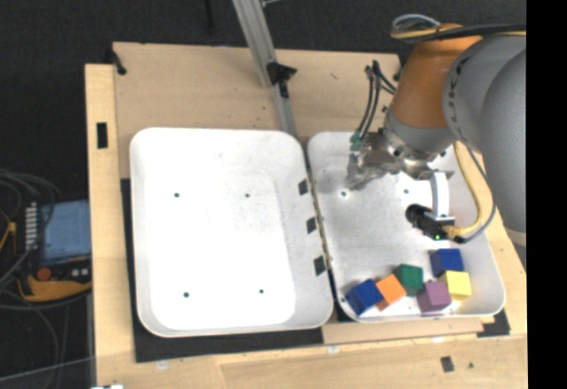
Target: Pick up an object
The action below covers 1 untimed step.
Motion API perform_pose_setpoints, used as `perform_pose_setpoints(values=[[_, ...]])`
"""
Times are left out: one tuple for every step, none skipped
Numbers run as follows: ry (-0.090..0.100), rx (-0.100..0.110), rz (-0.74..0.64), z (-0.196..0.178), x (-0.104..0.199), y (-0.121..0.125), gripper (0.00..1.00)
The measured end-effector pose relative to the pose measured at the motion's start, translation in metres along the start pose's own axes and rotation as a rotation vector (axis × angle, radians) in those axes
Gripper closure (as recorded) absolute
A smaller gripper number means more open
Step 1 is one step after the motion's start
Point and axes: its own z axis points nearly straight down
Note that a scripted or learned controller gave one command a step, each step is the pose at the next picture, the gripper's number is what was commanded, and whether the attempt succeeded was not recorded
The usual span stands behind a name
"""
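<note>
Wooden bench (204,86) spreads under everything, pale and flat, carrying two shallow white bins side by side. My left bin (221,228) sits wide beside the right bin (372,219), their inner walls touching along a row of small black clips. My grey arm (496,112), with its orange band (425,86) above the wrist, reaches in from the right and hangs over the upper part of the right bin. My pincer (359,173) points down toward the upper left part of that bin's floor, near the wall shared with the other bin; whether it stands open or closed I cannot tell from this angle, and I see nothing between its tips. The blocks lie well apart from it, clustered along the bin's near edge: a blue block (364,296) at the left end, an orange block (391,289) touching it, a green block (409,277) just beside that, then a purple block (434,295), a yellow block (458,283), and a second blue block (446,260) just behind the yellow one.
</note>
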Motion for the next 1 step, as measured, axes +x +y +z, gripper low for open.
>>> perform_pose_setpoints(values=[[-0.002, -0.004, -0.007, -0.0648, -0.0032, 0.0025, 1.0]])
